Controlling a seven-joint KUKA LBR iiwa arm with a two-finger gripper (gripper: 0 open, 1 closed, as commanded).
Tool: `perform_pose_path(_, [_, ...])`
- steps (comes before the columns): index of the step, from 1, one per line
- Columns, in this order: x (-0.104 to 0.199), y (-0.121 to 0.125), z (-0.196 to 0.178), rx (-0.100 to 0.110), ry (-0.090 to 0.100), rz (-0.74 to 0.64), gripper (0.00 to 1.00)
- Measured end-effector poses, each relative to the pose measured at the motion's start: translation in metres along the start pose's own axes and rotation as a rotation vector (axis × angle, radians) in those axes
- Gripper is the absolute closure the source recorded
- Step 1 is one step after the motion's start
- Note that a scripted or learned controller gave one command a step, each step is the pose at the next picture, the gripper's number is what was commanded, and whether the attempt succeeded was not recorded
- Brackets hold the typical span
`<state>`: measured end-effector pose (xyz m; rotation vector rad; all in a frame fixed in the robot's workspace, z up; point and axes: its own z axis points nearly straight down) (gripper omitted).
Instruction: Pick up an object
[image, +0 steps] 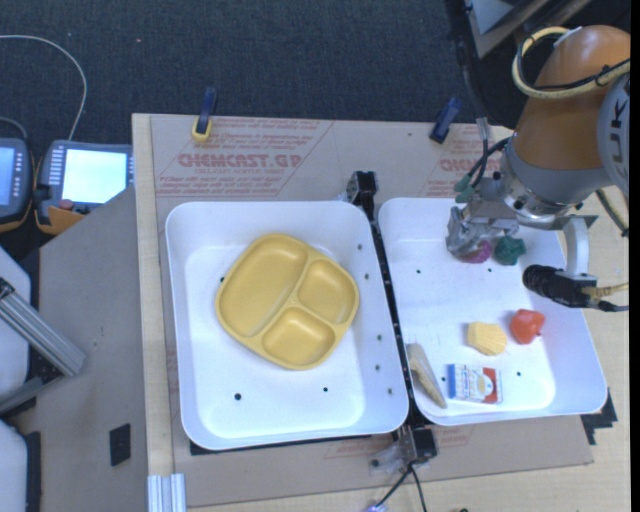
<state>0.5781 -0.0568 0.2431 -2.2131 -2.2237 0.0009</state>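
Of the jaws, cannot tell whether released or clenched (hidden under the wrist). Gripper low over the purple object at 12 o'clock in the right bin, with a green piece just beside at 3 o'clock. Best to centre on purple alone, clamp firmly, then lift straight up.

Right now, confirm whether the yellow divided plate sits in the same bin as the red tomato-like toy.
No: the yellow divided plate lies in the left bin, while the red tomato-like toy lies in the right bin.
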Motion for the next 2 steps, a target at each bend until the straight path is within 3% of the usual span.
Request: perform_pose_path(2, [0.099,-0.035,0.015,0.001,0.000,-0.001,1.00])
